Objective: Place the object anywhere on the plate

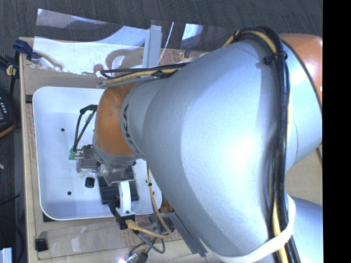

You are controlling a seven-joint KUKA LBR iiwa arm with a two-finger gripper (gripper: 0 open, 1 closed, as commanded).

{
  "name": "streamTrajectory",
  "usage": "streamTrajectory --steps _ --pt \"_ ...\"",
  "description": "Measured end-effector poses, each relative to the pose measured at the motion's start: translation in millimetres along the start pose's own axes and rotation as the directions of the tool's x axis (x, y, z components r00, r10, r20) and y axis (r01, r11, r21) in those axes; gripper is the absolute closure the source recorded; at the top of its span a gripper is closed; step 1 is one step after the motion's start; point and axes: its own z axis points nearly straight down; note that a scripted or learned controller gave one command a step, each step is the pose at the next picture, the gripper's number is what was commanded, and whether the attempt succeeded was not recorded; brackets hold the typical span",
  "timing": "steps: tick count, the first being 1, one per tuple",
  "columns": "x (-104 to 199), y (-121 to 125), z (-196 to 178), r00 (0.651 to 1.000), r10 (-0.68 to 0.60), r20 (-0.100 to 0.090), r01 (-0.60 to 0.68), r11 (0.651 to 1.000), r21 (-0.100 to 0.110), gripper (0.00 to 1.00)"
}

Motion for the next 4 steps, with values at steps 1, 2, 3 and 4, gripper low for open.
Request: streamTrajectory --steps 1,2,3,4 --pt "-46.3 65.0 -34.1 0.958 0.286 -0.004 -0.286 0.958 -0.003 1.0" --pt "-65.8 -4.2 -69.9 0.878 0.479 -0.003 -0.479 0.878 0.001 1.0" --pt "8.2 -19.6 -85.9 0.688 0.725 -0.002 -0.725 0.688 0.0 1.0" --pt "69.5 -21.7 -136.6 0.808 0.59 -0.003 -0.59 0.808 -0.002 1.0"
